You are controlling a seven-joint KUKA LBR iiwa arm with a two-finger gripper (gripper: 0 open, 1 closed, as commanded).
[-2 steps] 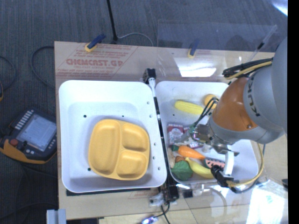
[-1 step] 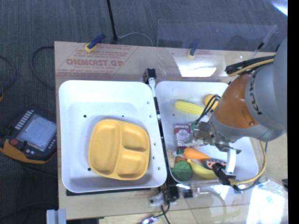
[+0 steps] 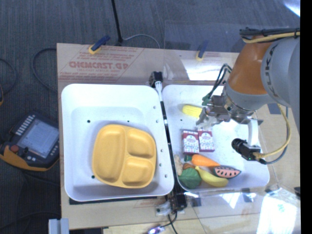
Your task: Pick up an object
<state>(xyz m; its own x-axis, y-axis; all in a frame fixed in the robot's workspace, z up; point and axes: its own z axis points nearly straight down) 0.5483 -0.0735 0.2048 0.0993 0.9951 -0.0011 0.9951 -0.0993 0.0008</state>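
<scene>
Left shallow white bin (image 3: 78, 106): one yellow plastic compartment tray (image 3: 124, 155).

Right shallow white bin (image 3: 243, 179): yellow toy corn cob (image 3: 192, 111); two small red-and-white cartons (image 3: 198, 141) side by side; orange toy carrot (image 3: 204, 160); green rounded toy vegetable (image 3: 190, 177); yellow toy banana (image 3: 213, 178); toy watermelon slice (image 3: 227, 171).

Gripper (image 3: 208, 117): low over the right bin, just beside the corn cob; cannot tell whether it is parted or closed, and nothing shows in its grasp.

Progress: judged early; every item lies in its bin, none lifted. Grasp and lift remain.
</scene>
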